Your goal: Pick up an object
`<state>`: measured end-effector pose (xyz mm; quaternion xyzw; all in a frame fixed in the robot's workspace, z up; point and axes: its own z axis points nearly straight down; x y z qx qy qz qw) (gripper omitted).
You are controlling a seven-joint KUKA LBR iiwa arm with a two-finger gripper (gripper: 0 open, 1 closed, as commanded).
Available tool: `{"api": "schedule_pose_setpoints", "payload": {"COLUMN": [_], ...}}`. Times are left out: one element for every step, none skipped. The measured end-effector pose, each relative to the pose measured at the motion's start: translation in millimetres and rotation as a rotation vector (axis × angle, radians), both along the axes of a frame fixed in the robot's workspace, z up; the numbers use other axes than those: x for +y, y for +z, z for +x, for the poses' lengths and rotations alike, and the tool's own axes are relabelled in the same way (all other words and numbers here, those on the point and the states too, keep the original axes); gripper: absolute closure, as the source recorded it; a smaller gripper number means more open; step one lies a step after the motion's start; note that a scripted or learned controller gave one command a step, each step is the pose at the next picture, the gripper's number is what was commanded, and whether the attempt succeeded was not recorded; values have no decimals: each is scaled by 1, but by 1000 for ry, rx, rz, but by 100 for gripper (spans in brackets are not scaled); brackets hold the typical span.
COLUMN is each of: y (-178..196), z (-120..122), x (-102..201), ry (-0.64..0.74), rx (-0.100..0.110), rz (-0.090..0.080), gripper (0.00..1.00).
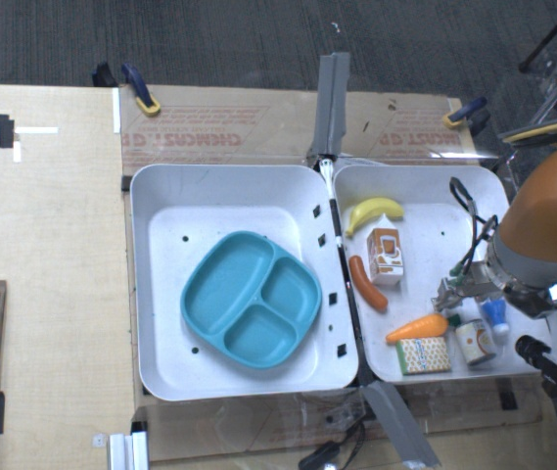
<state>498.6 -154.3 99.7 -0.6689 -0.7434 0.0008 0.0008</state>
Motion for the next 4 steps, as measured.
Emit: {"api": "schedule_pose_setpoints", "payload": {"y": [9, 18, 18, -8], "z": [0, 1, 1, -20], "x": [-1, -1, -1, 32], "ry": [-3, -6, -6, 189], "rx": [0, 0, 0, -4], "rz": [0, -1, -1, 0], "gripper": [100, 100, 0, 0]}}
